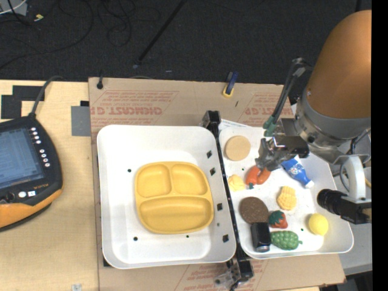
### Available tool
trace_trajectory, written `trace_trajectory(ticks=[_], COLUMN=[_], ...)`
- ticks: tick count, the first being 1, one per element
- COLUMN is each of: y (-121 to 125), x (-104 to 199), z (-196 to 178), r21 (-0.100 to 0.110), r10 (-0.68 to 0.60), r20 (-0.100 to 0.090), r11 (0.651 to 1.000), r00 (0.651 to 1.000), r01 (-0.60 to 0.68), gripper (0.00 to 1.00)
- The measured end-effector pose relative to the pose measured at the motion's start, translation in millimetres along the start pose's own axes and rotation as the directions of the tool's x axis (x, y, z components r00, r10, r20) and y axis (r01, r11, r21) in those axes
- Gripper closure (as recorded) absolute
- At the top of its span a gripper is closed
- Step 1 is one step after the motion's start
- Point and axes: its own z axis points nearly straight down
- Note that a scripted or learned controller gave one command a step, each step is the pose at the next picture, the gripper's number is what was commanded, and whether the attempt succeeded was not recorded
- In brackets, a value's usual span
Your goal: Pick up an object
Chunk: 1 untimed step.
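On the bench, the arm [339,77] reaches in from the right over the right bin [339,244], while the left bin [115,162] carries a yellow divided plate [173,197]. The gripper [265,162] hangs low over the right bin's middle, directly above an orange carrot-like toy [257,176]; whether its tips are touching the toy cannot be told. A black tablet with an orange edge [24,168] lies far left on the bench. Scattered through the right bin are a round tan disc [237,148], a brown oval piece [253,209], a blue packet [297,171], a yellow corn-like piece [287,198], a green lumpy toy [285,240], a lemon [317,224] and a small black block [261,235].
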Motion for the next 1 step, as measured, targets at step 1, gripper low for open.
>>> trace_trajectory(ticks=[1], y=[-0.1], x=[37.3], z=[-32.8], r21=[0.007], r10=[0.004], r20=[0.002], r11=[1.0], r00=[1.0], r01=[-0.004], gripper=[1.0])
